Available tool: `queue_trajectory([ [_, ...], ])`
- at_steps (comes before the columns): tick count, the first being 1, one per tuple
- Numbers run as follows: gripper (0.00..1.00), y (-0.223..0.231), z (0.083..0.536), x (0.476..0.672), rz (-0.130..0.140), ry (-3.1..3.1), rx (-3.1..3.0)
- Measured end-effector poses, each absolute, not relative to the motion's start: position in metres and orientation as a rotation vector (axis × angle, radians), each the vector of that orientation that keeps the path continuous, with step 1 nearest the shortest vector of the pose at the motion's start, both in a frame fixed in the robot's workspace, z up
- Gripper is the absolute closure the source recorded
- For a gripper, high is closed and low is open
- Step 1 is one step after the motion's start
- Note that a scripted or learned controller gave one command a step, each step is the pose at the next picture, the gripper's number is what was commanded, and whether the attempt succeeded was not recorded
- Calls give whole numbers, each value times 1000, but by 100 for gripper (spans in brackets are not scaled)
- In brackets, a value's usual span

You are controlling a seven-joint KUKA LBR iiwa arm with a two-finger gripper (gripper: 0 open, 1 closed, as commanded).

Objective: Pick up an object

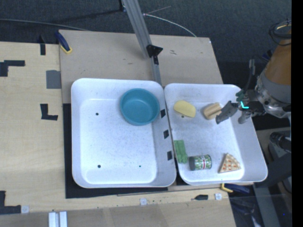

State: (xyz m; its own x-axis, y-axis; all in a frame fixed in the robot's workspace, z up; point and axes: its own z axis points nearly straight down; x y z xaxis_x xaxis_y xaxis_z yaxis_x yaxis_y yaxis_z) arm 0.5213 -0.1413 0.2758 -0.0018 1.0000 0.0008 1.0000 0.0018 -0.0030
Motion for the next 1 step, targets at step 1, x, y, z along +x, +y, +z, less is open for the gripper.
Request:
queue_trajectory([
  [1,0,-141,276,522,1,-2223,-2218],
])
